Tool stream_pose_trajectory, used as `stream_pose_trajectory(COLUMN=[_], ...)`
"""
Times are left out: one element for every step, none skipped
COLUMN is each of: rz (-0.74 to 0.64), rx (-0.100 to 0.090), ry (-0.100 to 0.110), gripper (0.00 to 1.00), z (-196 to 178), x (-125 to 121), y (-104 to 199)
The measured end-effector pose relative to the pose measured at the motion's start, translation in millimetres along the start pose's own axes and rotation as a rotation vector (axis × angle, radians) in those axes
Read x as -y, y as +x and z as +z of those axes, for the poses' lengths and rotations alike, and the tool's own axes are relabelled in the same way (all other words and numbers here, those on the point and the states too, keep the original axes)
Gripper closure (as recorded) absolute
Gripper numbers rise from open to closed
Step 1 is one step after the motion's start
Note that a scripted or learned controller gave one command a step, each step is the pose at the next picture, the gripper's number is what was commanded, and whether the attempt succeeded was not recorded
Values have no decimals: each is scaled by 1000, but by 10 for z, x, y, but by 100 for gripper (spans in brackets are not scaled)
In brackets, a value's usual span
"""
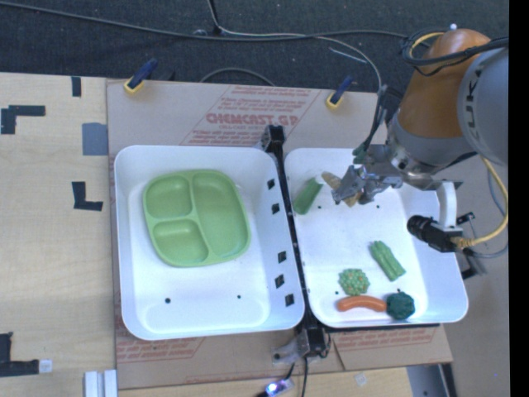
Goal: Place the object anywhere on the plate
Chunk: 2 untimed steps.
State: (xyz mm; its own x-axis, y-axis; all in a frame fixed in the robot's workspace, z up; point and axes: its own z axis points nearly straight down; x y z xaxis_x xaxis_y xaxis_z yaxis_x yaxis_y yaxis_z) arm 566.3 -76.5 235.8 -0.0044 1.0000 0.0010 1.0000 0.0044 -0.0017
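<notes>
Camera view shows the hand point(347, 190) low over the right bin point(430, 222), just beside a green pickle point(307, 195); I cannot tell its state. At centre left, the green plate point(197, 218) lies in the left bin point(132, 246).

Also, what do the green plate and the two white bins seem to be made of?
The green plate looks like moulded plastic with a smooth, matte to slightly satin finish: one even colour, rounded rims and three pressed compartments. The left white bin and the right white bin seem to be thin glossy plastic or perhaps enamelled metal; their rounded corners and soft sheen leave it open.
</notes>
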Motion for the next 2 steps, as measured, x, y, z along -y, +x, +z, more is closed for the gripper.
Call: stream_pose_trajectory(rz=[-2,-2], rx=[-1,0], ry=[0,2], gripper=[100,100], z=[-73,76], x=[97,196], y=[512,1004])
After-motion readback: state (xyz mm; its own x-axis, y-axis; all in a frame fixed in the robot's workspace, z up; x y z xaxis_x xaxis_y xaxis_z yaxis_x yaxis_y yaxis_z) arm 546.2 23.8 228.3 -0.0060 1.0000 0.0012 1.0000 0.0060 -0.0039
